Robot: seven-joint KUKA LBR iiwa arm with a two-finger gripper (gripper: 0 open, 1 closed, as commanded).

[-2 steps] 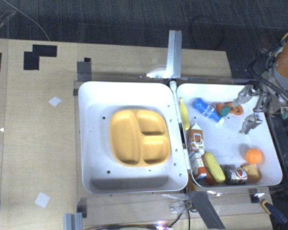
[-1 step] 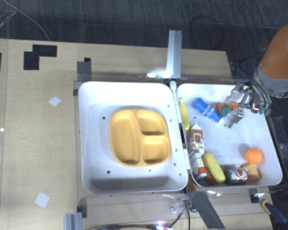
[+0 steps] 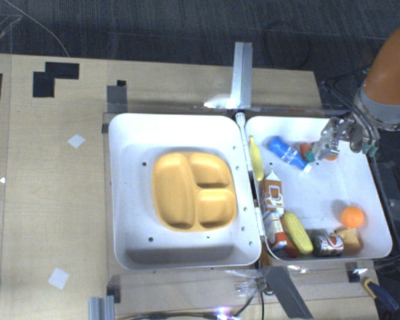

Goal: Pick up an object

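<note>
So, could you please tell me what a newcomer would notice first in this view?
Probably the big yellow divided tray lying alone in the left bin. Next, the right bin crowded with small things: a blue bottle near the back, an orange ball to the right, a corn cob at the front. The gripper hangs over that bin's back right corner.

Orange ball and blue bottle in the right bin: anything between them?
Nothing: bare white bin floor separates the blue bottle from the orange ball in the camera view.

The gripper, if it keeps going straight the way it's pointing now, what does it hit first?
Probably the blue bottle: the gripper points left and down at its orange-capped end in the right bin, though depth is unclear.
</note>
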